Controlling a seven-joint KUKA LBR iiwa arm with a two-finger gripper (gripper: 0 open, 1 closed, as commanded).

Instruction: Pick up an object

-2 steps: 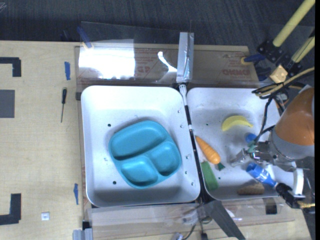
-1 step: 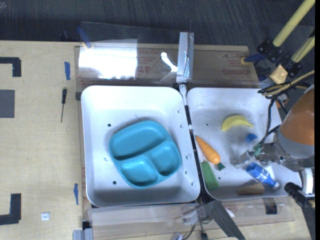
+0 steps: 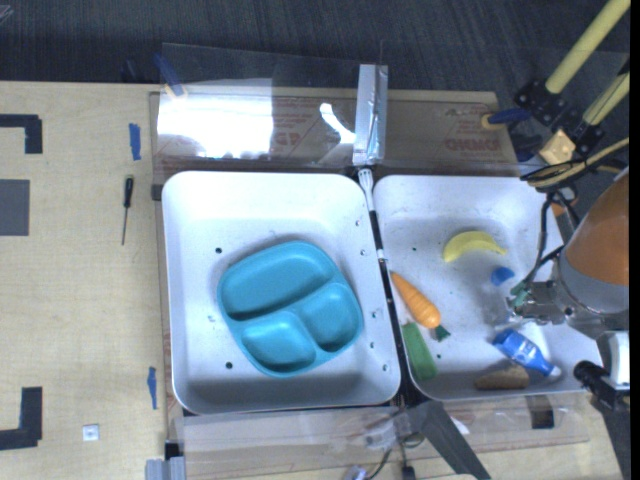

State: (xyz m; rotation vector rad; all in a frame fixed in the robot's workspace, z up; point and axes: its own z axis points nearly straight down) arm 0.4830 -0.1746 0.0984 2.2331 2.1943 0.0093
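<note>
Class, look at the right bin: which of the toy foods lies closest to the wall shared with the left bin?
The green vegetable, lying right against the shared wall below the carrot; the banana sits farther right.

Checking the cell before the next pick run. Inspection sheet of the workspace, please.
Surface: two white bins, left bin, right bin.
Job's things: right bin holds banana, carrot, green piece, blue bottle, brown stick.
Clutter: blue tray in left bin.
Grippers: gripper low over right bin, near the bottle; nothing seen held.
Cables: black cables at right.
Surroundings: screwdriver on bench; yellow poles.
</note>
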